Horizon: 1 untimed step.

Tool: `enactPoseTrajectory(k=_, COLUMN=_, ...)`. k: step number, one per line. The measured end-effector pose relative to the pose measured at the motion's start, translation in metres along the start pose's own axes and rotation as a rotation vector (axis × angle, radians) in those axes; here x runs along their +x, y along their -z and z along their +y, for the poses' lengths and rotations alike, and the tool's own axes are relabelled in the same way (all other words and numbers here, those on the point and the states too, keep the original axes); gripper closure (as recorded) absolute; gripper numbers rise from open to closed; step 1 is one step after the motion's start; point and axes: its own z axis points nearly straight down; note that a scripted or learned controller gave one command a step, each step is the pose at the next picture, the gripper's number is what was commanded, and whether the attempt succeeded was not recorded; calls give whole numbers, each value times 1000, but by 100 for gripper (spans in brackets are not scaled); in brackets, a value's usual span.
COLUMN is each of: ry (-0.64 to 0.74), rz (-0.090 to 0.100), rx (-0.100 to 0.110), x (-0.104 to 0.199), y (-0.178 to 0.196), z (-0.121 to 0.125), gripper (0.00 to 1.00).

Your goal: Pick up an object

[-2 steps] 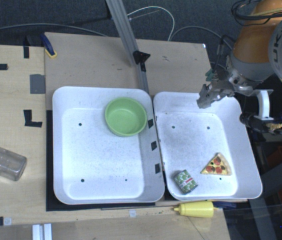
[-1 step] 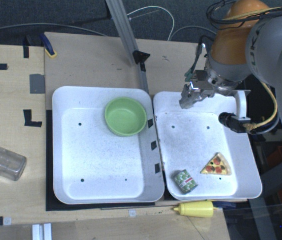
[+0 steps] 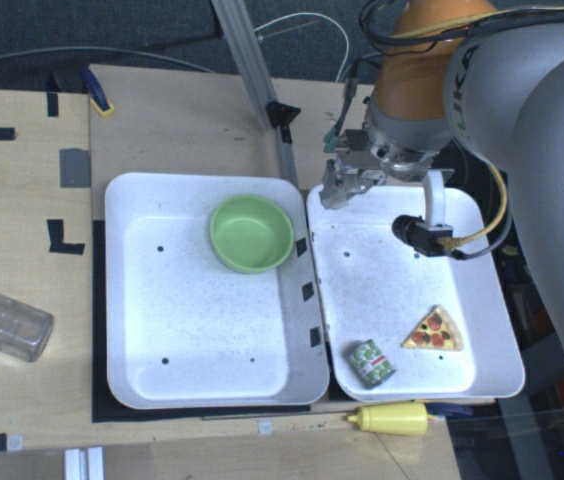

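Two white bins side by side on the bench. Left bin [image 3: 152,368]: one item, a green bowl [image 3: 252,233], upright, sitting toward the far right corner of that bin, close to the divide between the bins. Right bin [image 3: 492,368]: two items, both near the front edge. One toy pizza slice [image 3: 433,331], a triangle with an orange-yellow crust edge and red spots, lying flat toward the right. One small green packet [image 3: 371,362] with red and white print, lying just left of the slice, apart from it, near the bin's front left corner.

Outside the bins: one yellow bottle [image 3: 394,419] lying on its side on the bench, just in front of the right bin's front rim. One clear plastic cylinder [image 3: 0,321] lying at the far left of the bench, well apart from both bins.

One arm, grey with an orange band, reaching in from the right. Gripper [image 3: 342,190] is over the far left corner of the right bin, near its rim, well apart from the slice and the packet. Nothing visible between the fingers; cannot tell from this angle whether the claw is parted or closed.
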Motion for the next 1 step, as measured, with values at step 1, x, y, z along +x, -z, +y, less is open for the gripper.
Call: enactPoseTrajectory(k=1, ry=0, rz=-1, rx=1, x=62, y=-12, z=12, gripper=100)
